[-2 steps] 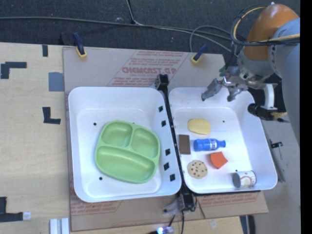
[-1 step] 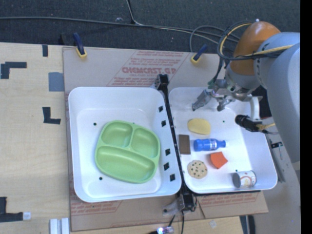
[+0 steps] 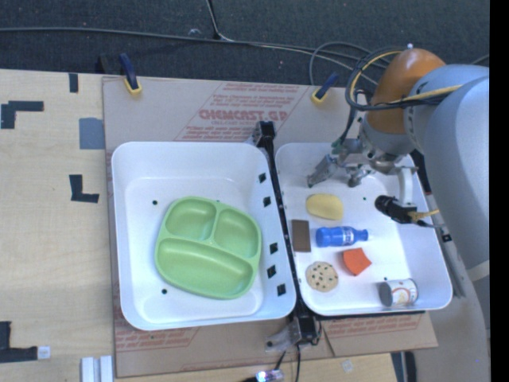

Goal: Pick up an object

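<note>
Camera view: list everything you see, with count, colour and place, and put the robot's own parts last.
Bins: two, white, side by side on the bench.
Divided plate: one, light green, in the left bin.
Potato-shaped lump: one, pale yellow, right bin, far side.
Bottle: one, blue with white label, lying in the right bin's middle.
Flat block: one, brown, left of the bottle.
Cookie: one, tan with dark chips, right bin, near side.
Wedge: one, orange-red, right of the cookie.
Can: one, white and grey, on its side, near right corner.
Clamps: two, blue and yellow, far board edge.
Gripper: one, grey, over the right bin's far side.
</note>
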You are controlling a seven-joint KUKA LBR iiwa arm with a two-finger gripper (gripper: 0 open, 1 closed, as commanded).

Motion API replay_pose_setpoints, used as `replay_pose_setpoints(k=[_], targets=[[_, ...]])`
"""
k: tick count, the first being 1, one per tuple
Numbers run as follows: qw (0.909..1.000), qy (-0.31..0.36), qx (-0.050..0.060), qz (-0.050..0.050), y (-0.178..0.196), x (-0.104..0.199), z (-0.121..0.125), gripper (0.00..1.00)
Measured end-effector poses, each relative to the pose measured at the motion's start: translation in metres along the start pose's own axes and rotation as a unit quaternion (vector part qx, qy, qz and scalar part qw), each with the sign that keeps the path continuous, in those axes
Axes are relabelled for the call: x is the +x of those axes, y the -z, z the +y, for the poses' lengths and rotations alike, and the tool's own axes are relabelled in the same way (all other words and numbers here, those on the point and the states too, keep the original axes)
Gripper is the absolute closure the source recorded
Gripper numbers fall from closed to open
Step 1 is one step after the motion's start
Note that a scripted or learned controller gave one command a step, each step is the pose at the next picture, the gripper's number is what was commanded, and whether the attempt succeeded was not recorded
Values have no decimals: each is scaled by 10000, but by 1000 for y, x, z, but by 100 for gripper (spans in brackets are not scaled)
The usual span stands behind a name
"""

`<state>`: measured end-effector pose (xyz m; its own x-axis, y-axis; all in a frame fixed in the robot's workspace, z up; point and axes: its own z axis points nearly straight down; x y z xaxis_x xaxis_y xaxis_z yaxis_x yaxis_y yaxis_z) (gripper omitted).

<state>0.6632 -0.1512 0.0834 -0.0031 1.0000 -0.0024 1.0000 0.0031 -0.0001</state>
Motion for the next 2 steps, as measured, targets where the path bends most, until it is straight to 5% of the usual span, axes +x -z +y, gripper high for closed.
replay_pose_setpoints(k=[1, 2], targets=[[10000, 5, -15, -9, 13, 0, 1, 100], [10000, -9, -18, 6, 58, -5, 1, 100]])
